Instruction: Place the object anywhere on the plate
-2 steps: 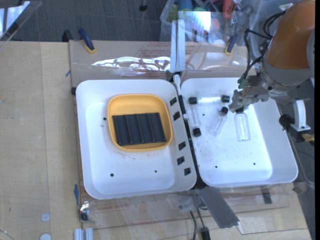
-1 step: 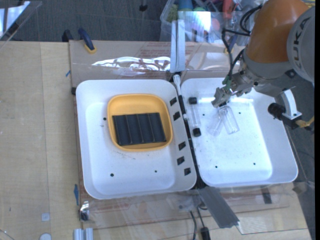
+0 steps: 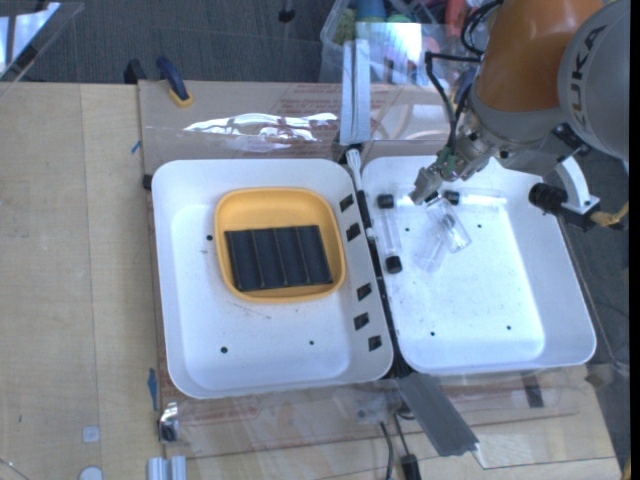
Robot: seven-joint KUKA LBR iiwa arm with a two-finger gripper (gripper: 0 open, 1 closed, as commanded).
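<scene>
A: Left bin [image 3: 190, 358]: yellow plate [image 3: 232, 211] sits in its upper middle, a dark ribbed rectangular object [image 3: 278, 258] lying flat on it, inside the rim, long side roughly parallel to the bin's front edge.

B: Confirmed. Right bin [image 3: 560, 338]?

A: A clear plastic item [image 3: 447, 233] lies in its upper half, hard to make out against the white floor. The end effector [image 3: 432, 190] hangs over the bin's upper left part, close to the divide between the bins, just above and left of the clear item.

B: Finger state?

A: Cannot tell; the tip is small and blurred. Nothing visibly sits between the fingers.

B: Arm?

A: Grey arm [image 3: 600, 78] with orange band [image 3: 535, 28] enters from the counter's far right corner. Both bins sit side by side on the counter [image 3: 60, 268], edges touching.
</scene>
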